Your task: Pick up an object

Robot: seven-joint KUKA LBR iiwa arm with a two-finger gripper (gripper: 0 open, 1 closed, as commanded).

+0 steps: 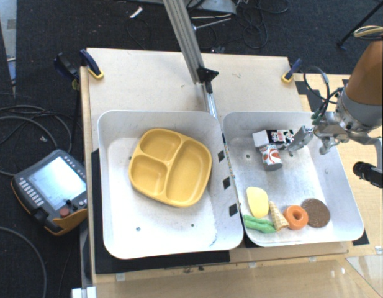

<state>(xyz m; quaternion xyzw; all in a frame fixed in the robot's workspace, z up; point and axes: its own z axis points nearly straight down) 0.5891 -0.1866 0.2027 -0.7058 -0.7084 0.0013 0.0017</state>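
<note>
Gripper over right bin, grip state indeterminate, can and small box just left of it, lemon, beans, cone, donut, cookie below it, yellow tray in left bin, well left.

The pale wooden bench carries two white bins — left bin, right bin — side by side.

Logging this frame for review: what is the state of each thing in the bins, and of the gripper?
Yellow plate: upright in left bin.
Can: on its side, right bin.
Donut: flat.
Gripper: above right bin's far edge, near the can, holding nothing visible.
</note>
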